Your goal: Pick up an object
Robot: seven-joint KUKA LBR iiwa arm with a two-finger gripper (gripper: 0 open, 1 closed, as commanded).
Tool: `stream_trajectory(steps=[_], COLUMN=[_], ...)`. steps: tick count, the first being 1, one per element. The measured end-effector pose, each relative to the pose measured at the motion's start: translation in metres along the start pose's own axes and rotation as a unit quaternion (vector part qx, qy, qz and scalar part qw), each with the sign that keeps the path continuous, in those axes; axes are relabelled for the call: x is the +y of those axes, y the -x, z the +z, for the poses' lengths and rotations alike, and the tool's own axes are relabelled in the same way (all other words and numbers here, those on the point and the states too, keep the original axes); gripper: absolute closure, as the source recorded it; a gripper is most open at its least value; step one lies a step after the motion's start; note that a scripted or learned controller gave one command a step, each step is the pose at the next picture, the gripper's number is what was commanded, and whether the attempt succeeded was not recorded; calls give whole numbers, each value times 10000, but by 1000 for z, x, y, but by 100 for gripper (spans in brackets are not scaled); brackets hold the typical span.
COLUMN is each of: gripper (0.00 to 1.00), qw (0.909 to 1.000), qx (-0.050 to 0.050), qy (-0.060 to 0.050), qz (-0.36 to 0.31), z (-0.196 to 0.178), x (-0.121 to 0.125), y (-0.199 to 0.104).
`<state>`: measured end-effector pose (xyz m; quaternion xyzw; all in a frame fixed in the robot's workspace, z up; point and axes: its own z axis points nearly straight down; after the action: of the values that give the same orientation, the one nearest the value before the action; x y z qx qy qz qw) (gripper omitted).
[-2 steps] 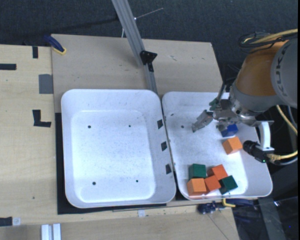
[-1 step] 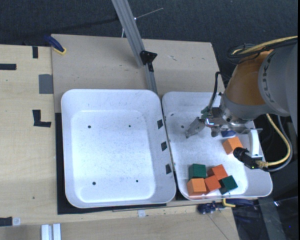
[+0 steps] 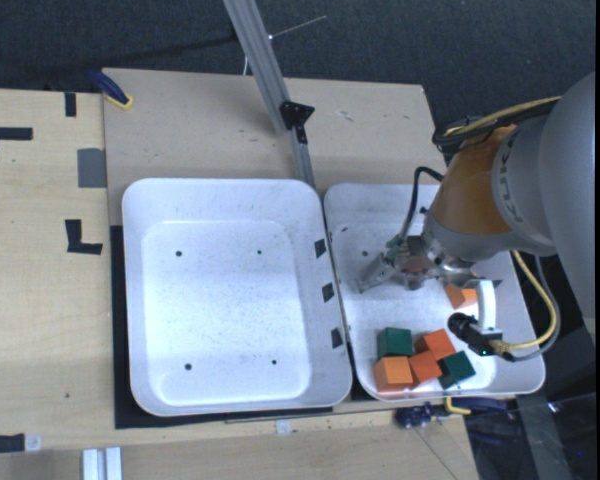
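My gripper (image 3: 378, 264) hangs low over the middle of the right bin (image 3: 365, 208), with its two grey fingers spread apart and pointing left. It stands open, and only bare bin floor shows between the fingertips. A small reddish patch (image 3: 412, 264) sits close to the gripper's base; I cannot tell what it is. Several blocks lie at the near end of that bin: a green block (image 3: 394, 342), an orange block (image 3: 393, 372), a red-orange block (image 3: 437, 345) and a dark green block (image 3: 458, 368). Another orange block (image 3: 462, 294) peeks out beside the wrist.
The left bin (image 3: 225, 293) stands beside the right one, and the two share a raised rim. A slanted metal pole (image 3: 265, 53) crosses the bench behind the bins. Yellow and black cables (image 3: 540, 318) loop around the wrist at the right bin's right edge.
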<state>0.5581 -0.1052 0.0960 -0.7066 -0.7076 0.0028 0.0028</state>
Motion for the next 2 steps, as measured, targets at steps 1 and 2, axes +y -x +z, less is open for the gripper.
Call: stream_trajectory(steps=[1, 2], gripper=[100, 100], qw=[10000, 10000], qx=[7, -5], qy=[21, 63], qz=[-7, -2], z=[-13, -75], x=[1, 1], y=[-1, 3])
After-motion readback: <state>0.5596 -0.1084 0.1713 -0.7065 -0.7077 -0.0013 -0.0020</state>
